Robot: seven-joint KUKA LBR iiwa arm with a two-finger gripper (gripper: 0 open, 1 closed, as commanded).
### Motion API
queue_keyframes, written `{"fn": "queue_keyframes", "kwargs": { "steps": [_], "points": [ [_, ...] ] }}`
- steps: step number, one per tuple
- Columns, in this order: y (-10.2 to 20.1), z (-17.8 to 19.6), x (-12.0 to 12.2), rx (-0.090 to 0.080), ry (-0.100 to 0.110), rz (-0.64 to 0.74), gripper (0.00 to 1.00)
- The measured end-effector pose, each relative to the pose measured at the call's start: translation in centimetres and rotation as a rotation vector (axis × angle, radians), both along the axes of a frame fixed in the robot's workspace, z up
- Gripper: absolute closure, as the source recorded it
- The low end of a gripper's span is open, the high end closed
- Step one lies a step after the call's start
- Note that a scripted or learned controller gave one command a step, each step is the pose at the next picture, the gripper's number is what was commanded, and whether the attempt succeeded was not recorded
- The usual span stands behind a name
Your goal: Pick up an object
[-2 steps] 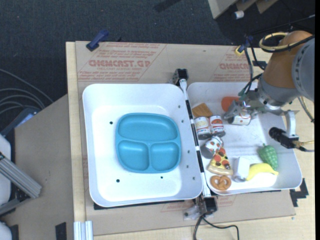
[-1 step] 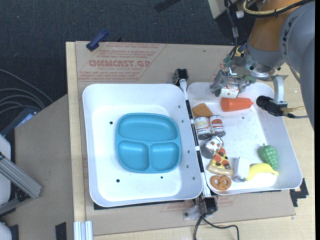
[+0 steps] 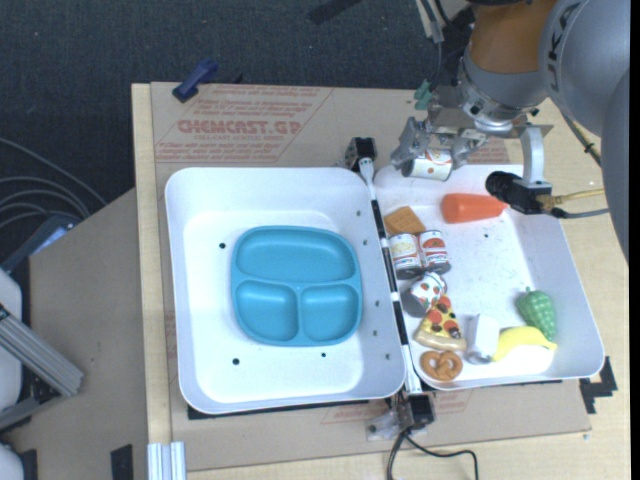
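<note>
At the near edge of the right bin point(image 3: 575, 298) lie a pretzel point(image 3: 441, 365), a pizza slice point(image 3: 441, 323) and a yellow banana-like piece point(image 3: 523, 342), with a green bumpy toy point(image 3: 538, 311) just behind the yellow one. Further in, close to the divider between the bins, two small cans point(image 3: 418, 253) stand side by side, and a brown wedge point(image 3: 404, 218) sits just behind them. An orange carrot point(image 3: 471, 207) lies near the far wall. The left bin point(image 3: 195, 368) carries a blue sectioned tray point(image 3: 295, 284) in its middle. Both bins rest on the desk point(image 3: 250, 128) (a cardboard sheet with red lettering covers it). At the far edge of the right bin the tool point(image 3: 432, 154) hangs with a small white-and-red can point(image 3: 434, 166) between its fingers, clamped on it, raised above the bin rim. The grey arm point(image 3: 590, 38) with its orange band rises to the far right.
</note>
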State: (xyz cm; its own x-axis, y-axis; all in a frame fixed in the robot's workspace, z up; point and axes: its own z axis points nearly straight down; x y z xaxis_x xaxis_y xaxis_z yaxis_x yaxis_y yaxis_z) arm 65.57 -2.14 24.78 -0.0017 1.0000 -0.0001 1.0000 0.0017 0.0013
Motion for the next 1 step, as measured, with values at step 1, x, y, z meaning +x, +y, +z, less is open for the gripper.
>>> {"fn": "queue_keyframes", "kwargs": {
  "steps": [1],
  "points": [
    [-3.94, 0.43, 1.11, -0.001, -0.001, -0.002, 1.00]
  ]
}}
